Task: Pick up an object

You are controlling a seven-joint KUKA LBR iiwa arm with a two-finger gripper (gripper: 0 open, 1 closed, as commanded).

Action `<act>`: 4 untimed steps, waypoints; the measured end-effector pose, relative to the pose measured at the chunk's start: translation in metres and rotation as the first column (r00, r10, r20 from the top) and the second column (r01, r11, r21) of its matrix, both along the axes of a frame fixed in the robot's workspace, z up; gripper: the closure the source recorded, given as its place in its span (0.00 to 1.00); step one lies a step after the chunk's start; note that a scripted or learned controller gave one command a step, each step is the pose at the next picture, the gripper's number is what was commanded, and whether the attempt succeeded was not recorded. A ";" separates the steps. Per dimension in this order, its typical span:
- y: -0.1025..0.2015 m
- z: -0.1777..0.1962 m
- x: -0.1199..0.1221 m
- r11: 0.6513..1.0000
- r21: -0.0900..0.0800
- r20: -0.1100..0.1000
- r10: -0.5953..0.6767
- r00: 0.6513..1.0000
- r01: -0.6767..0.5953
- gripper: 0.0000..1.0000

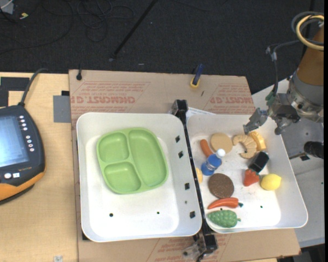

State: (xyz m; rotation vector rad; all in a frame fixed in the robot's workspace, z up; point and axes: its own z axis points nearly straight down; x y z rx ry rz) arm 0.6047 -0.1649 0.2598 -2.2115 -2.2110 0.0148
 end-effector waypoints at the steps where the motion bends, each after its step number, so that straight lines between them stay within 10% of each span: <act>1: 0.000 0.007 0.002 1.000 -0.002 0.011 0.002 1.000 -0.002 0.00; 4: 0.011 -0.177 -0.001 1.000 -0.002 0.010 0.002 1.000 -0.002 0.00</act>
